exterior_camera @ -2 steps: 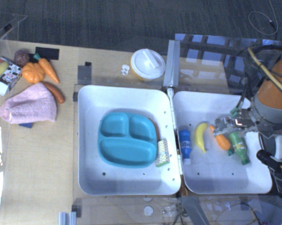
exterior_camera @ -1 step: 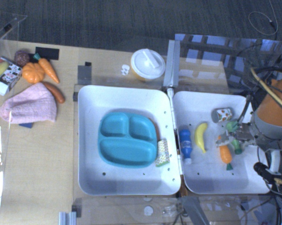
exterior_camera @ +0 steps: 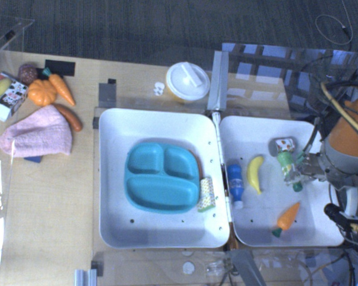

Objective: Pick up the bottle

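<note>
A blue bottle (exterior_camera: pixel 235 183) with a white cap lies along the left wall of the right bin (exterior_camera: pixel 264 235). A small green bottle (exterior_camera: pixel 286 164) lies further right in the same bin, just below a silver can (exterior_camera: pixel 284 145). My gripper (exterior_camera: pixel 300 171) is low over the bin's right part, right against the green bottle's right side. The grey wrist and orange band (exterior_camera: pixel 348 132) rise behind it. The view does not let me tell whether the green bottle is gripped.
A yellow banana (exterior_camera: pixel 256 173) lies between the two bottles, and a toy carrot (exterior_camera: pixel 287 217) near the bin's front. The left bin (exterior_camera: pixel 113 166) holds a blue divided plate (exterior_camera: pixel 162 177) and a patterned sponge (exterior_camera: pixel 206 194). A white lidded bowl (exterior_camera: pixel 188 80) stands behind the bins.
</note>
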Controlling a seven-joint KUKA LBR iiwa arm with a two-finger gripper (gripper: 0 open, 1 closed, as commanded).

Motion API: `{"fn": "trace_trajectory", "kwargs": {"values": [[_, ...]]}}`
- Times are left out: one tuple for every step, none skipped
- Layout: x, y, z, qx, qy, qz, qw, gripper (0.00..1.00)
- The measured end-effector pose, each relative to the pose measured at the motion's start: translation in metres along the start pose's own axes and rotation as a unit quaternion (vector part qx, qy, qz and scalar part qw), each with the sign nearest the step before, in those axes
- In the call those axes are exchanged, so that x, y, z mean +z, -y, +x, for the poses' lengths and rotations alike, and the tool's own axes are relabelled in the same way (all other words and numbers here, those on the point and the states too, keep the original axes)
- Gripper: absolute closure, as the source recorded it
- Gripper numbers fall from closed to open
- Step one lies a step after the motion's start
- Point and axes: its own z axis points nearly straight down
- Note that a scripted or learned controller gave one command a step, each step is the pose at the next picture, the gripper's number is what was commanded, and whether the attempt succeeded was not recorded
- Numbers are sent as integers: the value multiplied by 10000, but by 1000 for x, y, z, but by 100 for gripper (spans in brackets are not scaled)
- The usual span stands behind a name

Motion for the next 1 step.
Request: {"fn": "trace_trajectory", "kwargs": {"values": [[-81, -65, 52, 557, 5, 24, 9984, 100]]}}
